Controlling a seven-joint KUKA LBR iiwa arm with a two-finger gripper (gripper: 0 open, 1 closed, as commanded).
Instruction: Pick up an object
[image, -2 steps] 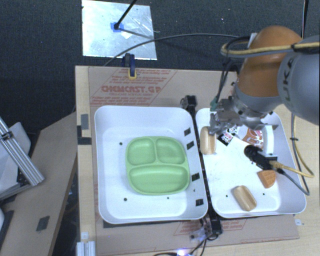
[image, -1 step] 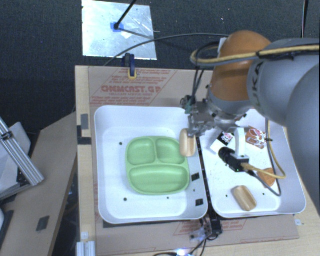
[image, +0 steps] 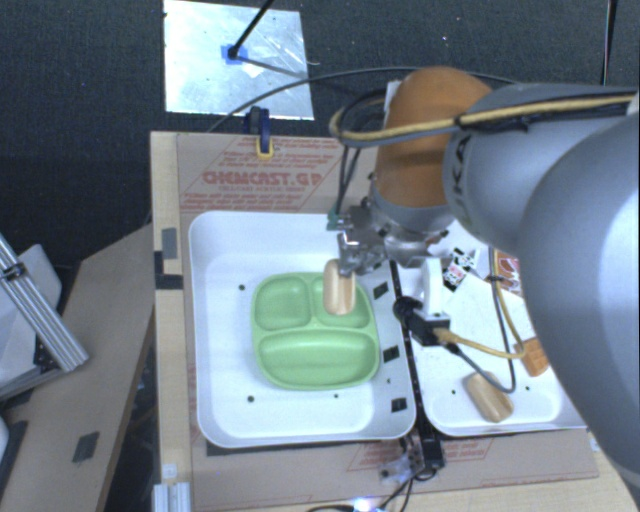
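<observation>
tan peg (image: 340, 291) just below end effector (image: 347, 262)

Smooth, slightly glossy plastic is seen in the green divided plate (image: 315, 345) and left white bin (image: 215, 300); matt wood in the far cylinder (image: 339, 290).

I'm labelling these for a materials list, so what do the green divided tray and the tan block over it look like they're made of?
The green divided tray looks like moulded plastic: uniform pale green, rounded compartments, a soft sheen. The tan block over it, at the gripper, looks like unfinished wood, matte and light tan, though painted foam or plastic cannot be ruled out. A similar tan piece lies in the right bin.
</observation>
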